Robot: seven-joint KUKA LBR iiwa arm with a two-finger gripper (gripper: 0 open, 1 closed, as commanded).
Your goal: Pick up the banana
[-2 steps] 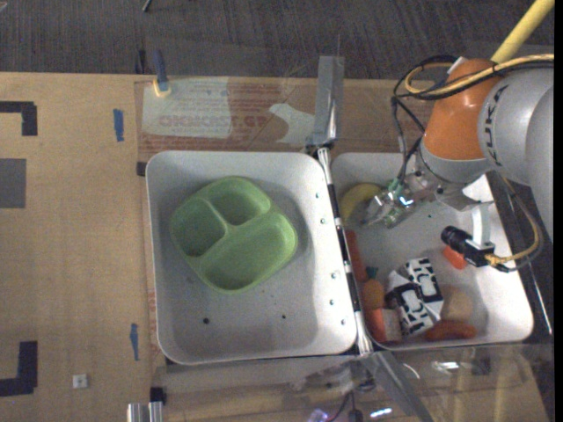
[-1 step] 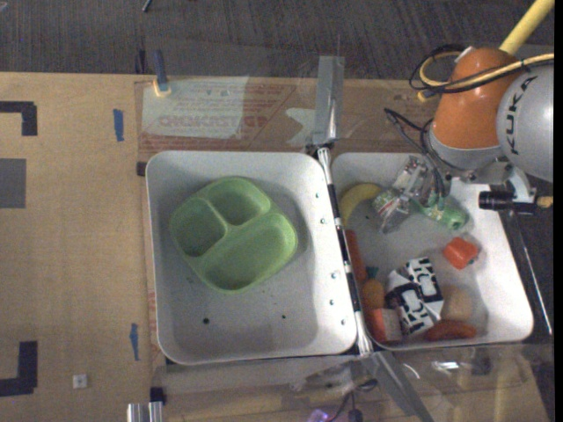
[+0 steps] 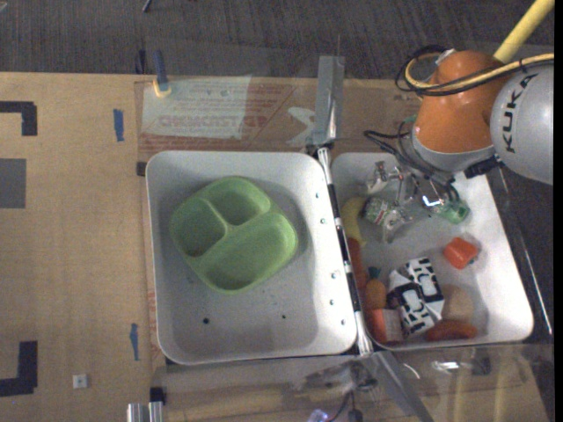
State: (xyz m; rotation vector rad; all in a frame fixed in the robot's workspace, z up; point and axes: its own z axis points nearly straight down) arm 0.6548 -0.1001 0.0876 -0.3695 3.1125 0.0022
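Basically gripper [image 3: 398, 207] hangs low in right bin [image 3: 515, 271], w/ banana [image 3: 353, 217] just beside it at left wall; can't tell pincer state, too cluttered.

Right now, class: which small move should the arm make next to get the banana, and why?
Probably shift the gripper a little toward the divider, then lower. The banana lies against the right bin's left wall, beside the gripper rather than under it.
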